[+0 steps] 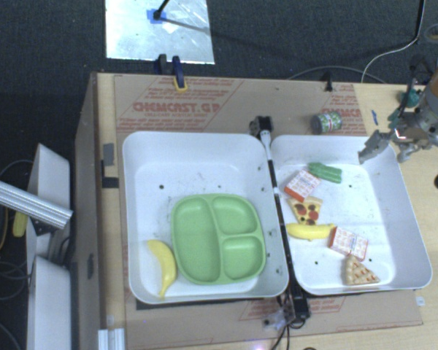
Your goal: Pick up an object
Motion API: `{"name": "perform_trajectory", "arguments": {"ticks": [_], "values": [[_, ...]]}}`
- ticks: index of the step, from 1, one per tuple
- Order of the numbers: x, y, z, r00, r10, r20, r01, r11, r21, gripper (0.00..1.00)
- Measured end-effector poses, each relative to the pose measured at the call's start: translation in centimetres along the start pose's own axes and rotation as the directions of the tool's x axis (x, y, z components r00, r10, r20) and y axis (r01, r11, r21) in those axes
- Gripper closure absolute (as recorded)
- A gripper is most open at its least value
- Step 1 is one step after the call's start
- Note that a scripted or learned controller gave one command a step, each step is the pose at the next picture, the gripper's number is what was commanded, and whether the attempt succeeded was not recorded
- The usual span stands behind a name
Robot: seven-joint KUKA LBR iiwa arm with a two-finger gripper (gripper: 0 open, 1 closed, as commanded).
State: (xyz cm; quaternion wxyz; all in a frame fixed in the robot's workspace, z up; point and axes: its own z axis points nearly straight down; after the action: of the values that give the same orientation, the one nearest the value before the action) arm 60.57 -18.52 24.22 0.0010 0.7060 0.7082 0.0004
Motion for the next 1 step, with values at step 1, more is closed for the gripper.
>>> {"name": "perform_trajectory", "arguments": {"ticks": [1], "values": [[5.83, 2.74, 6.36, 1.000, -0.002, -0.002, 0.002, 1.000, 0.002, 0.00]]}}
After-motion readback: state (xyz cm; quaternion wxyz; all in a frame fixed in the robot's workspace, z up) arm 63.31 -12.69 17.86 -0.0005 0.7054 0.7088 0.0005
